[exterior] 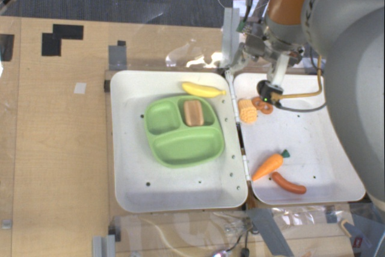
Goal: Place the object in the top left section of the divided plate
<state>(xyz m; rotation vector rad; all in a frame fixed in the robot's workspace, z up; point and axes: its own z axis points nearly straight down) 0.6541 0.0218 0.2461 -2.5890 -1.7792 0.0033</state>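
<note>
We see the green plastic divided plate [183, 147] at the centre of the left white bin [129, 183]. A tan rectangular block [193, 112] lies in its 1 o'clock compartment, and a yellow banana [203, 89] is just beyond its 12 o'clock rim. The gripper [248, 56] hangs over the right white bin [337, 147] at 11 o'clock, above a yellow corn piece [247, 110]; we cannot tell whether it is parted or closed. An orange carrot [268, 165] and a red sausage [289, 183] lie near 6 o'clock.

- plate [180, 150]: light green
- block [193, 112]: tan-brown
- banana [203, 90]: yellow
- corn [247, 111]: yellow-orange
- carrot [266, 167]: orange, green top
- sausage [289, 184]: red-orange
- left bin [138, 183], right bin [319, 141]: white
- arm [346, 39]: grey, orange band
</note>
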